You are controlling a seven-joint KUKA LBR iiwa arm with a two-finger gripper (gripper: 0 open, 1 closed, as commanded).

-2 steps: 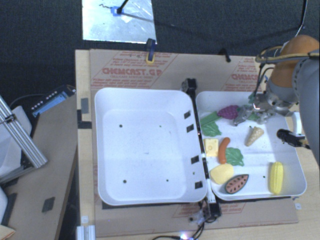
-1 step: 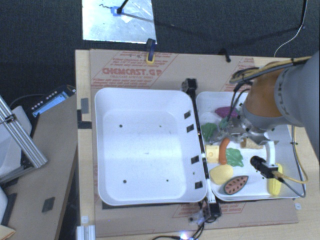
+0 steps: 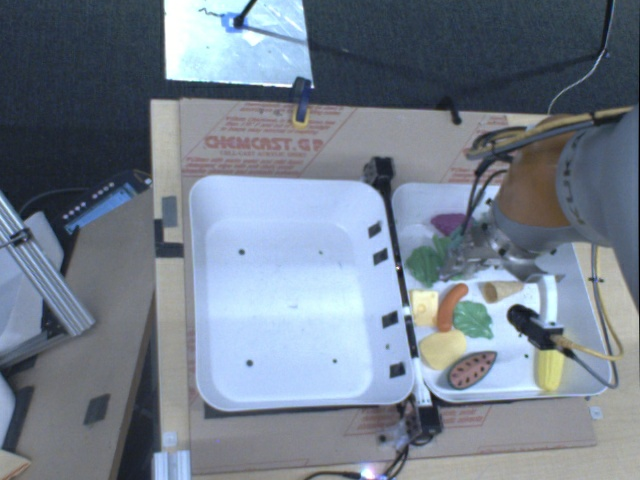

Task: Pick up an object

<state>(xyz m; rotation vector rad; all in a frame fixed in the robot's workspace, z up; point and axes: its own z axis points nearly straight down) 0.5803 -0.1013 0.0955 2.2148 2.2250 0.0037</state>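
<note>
Nearest us in the right bin (image 3: 580,393) lie a brown oval piece (image 3: 471,369) and a yellow corn cob (image 3: 548,368). We judge the pick not yet done: nothing shows lifted. Our gripper (image 3: 462,256) hangs low over the green leafy piece (image 3: 427,264), its likely target at the bin's far left; whether the claw is wide or narrow we cannot tell. An orange sausage (image 3: 451,304), purple piece (image 3: 448,224) and yellow block (image 3: 424,307) crowd close; the left bin (image 3: 290,288) sits alongside.

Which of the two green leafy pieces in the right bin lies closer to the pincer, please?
The darker green leaf beside the divider, at the pincer. The lighter green leaf lies lower, beside the orange sausage.
</note>
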